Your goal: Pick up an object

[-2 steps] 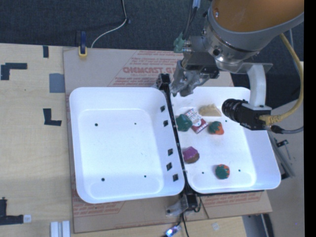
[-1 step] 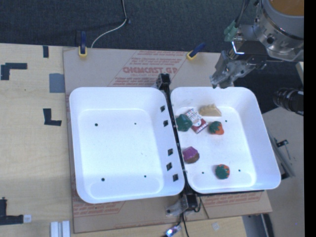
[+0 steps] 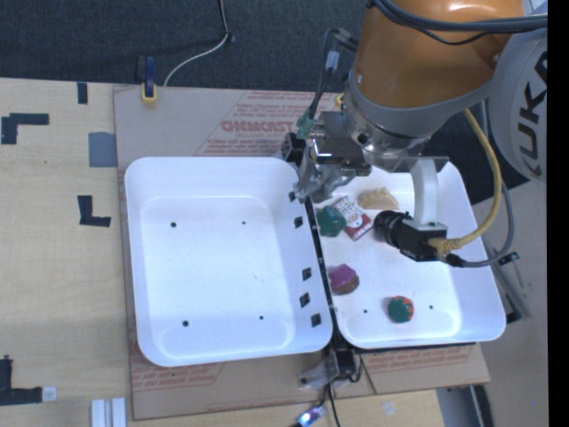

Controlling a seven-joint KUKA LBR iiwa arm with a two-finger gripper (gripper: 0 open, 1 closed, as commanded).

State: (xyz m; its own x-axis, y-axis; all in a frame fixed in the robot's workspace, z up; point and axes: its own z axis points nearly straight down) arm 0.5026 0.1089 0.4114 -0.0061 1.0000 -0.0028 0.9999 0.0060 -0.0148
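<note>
Arm: the grey-and-orange arm (image 3: 427, 52) hangs low over the right bin (image 3: 471, 238), wrist close to the wall shared with the left bin (image 3: 213, 265).
Gripper: the gripper (image 3: 322, 183) sits at the bin's upper left corner, just above the green piece.
Jaws: too much cable and bracket in the way, so I cannot tell how they stand, and nothing is seen between them.
Green piece: the green block (image 3: 330, 222) lies just below the jaws, touching or nearly touching the red-and-white packet (image 3: 353, 218) on its right.
Tan lump: the tan lump (image 3: 377, 198) rests to the right of the jaws, near the packet.
Farther off: the purple lump (image 3: 344, 279) sits well below the jaws, and the red-and-green ball (image 3: 400, 309) farther still, down and right.
Likely target: the green block, I'd judge, being nearest.
Risk one: the bin wall is right beside it; a finger could land on the rim and stall.
Risk two: the packet crowds the block, so the fingers may pinch both or nudge the block away.
Risk three: a closure too high comes up with nothing.
</note>
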